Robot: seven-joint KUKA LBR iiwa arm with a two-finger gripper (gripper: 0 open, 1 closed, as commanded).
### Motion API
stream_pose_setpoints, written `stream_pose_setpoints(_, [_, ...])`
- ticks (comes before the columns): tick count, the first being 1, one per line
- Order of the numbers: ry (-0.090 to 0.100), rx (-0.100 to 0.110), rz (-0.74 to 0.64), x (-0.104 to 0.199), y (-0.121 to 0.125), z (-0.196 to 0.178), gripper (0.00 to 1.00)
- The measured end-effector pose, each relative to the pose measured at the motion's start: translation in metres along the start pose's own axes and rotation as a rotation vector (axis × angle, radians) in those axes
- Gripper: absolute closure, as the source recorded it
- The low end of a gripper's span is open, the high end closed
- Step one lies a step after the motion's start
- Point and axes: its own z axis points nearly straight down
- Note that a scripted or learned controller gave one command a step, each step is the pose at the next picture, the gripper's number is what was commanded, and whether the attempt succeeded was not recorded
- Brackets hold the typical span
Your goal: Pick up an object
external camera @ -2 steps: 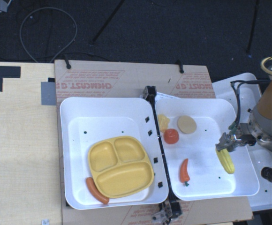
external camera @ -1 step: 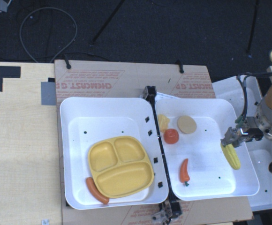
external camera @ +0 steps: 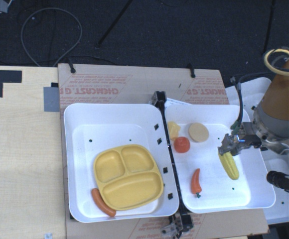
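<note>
One yellow plastic corn cob [external camera: 229, 164] | likely light, stiff, slick; grasp mid-length | gripper [external camera: 231, 147] above its top end, finger state: cannot tell

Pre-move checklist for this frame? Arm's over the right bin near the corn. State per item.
1. Hand positioned over a target: ok, it sits at the upper end of the corn cob in the right bin.
2. Corn secured between the fingers: cannot tell, the contact spot is too small and dark.
3. Corn free of neighbours: ok, the red chili and the tomato lie apart from it.
4. Room from the bin wall: ok, the corn lies on the floor, off the right wall.
5. Other targets reachable: ok, the round tan disc and the yellow piece lie uncovered near the divider.
</note>
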Motion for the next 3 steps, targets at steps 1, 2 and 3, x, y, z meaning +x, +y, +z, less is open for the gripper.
stream_pose_setpoints(1, [0.0,0.002,0.001,0.052,-0.002,0.018,1.0])
stream_pose_setpoints(2, [-0.001,0.002,0.002,0.095,-0.008,0.021,1.0])
stream_pose_setpoints(3, [-0.001,0.004,0.001,0.145,-0.011,0.037,1.0])
